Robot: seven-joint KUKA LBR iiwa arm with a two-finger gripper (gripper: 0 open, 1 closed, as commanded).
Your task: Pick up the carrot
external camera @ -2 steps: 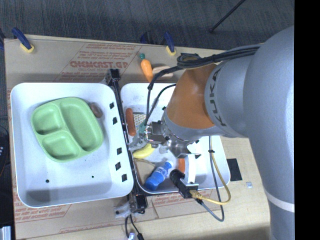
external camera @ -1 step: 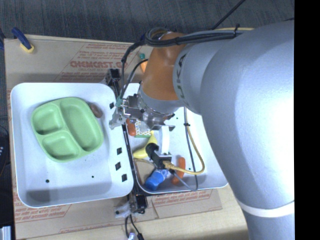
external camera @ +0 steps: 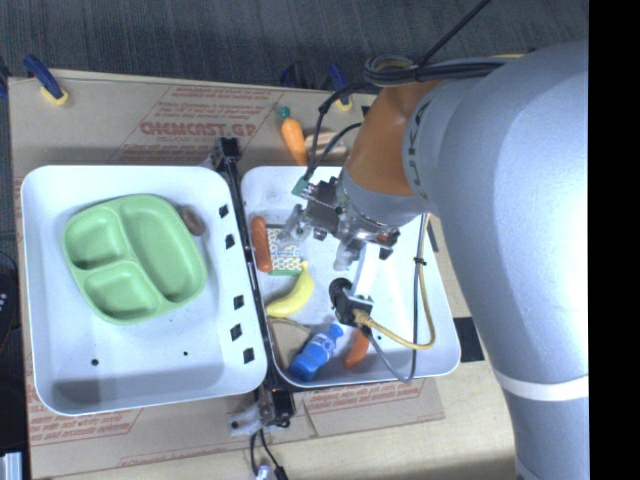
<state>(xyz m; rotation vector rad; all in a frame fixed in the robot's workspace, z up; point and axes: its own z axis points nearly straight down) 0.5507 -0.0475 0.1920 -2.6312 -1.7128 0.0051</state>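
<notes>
My pincer (external camera: 318, 230), grip state unreadable, hangs over right bin (external camera: 432, 340); carrot (external camera: 357, 349) lies below-right of it, tilted diagonally

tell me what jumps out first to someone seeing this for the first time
The big grey arm with its orange band fills the right side, its gripper hanging over the right bin. The green divided plate sits in the left bin. A carrot lies outside the bins, on the cardboard behind them.
</notes>
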